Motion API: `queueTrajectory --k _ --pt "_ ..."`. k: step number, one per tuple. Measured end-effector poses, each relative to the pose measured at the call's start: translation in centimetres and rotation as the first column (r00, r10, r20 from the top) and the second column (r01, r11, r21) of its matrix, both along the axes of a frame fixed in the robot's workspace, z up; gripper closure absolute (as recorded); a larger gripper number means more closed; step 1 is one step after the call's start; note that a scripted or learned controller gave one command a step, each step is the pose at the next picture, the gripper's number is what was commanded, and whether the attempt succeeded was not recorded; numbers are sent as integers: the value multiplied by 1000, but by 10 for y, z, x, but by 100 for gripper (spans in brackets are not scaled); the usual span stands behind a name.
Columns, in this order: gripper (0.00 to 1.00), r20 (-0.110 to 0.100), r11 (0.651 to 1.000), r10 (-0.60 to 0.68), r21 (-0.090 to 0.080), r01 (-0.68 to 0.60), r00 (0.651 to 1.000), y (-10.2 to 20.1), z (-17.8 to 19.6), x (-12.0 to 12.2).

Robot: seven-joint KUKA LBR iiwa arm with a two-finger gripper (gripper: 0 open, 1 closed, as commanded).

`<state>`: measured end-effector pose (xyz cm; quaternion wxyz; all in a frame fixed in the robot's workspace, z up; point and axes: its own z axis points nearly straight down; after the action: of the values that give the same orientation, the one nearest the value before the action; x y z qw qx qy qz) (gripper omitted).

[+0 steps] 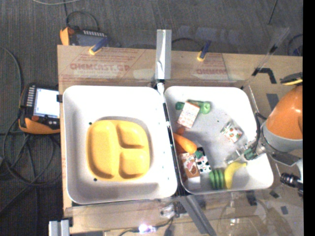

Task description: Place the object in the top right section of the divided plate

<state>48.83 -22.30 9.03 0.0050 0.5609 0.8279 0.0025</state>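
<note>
Here, label by label:

Divided plate (pixel 118 149): yellow, lying in the left bin (pixel 74 132), left of the frame's centre; its sections are bare.

Right bin (pixel 256 178): holds all the loose items, right of centre.

Banana (pixel 231 173): yellow, near the right bin's lower edge, its upper tip just at the fingers.

Green item (pixel 216 179): ribbed, touching the banana's left side.

Carrot (pixel 185 143): orange, against the right bin's left wall.

Printed packets: one white and pink (pixel 188 115) in the upper part of the bin, one with red spots (pixel 231 132) to its right, one brown (pixel 189 165) under the carrot.

Green toy (pixel 201 105): at the bin's top, beside the white and pink packet.

Dice-like cube (pixel 203 167): dark, right of the brown packet.

Gripper (pixel 241 155): low in the right bin, lower right of the frame, reaching in from the right.

Fingers: pointing down-left toward the banana's upper tip; too small and blurred to tell whether they are released or clenched, or whether they touch it.

Desk (pixel 118 65): brown board under both bins.
</note>
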Motion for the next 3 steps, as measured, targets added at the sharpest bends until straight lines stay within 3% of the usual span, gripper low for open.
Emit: queueTrajectory --k 2,3 --pt "100 0 1000 5 7 -5 1000 5 16 2" --pt "100 -1 960 278 -6 -278 960 -1 1 4"
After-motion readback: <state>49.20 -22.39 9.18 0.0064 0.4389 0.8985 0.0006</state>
